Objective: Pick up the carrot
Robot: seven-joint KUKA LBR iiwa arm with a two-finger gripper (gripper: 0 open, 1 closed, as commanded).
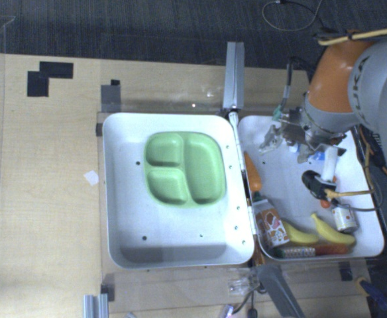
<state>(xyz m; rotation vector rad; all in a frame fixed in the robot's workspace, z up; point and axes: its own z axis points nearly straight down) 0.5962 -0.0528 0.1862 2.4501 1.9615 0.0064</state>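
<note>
Looking down on a bench (48, 177) with two white bins side by side, we see the arm reaching in from the right, its gripper (274, 138) hanging over the far part of the right bin (283, 181). We cannot tell whether the gripper is apart or together, and nothing is visibly held in it. The carrot (250, 171) lies lengthwise in the right bin, pressed against its left wall, just beside the divider shared with the left bin (124, 197). It is near the gripper, a little to its left and nearer the camera. In our judgement that wall is the main risk: a descent straight onto the carrot could strike the rim, or leave no room on the wall side to close around it, so the grasp may slip off or only nudge it along. Two bananas (303, 234), a packet (270, 224) and a small can (344, 218) crowd the near end, with the packet just below the carrot's tip. The middle of the bin floor is bare and gives room to approach from the right. A green plate (183, 167) sits in the left bin, well apart.
</note>
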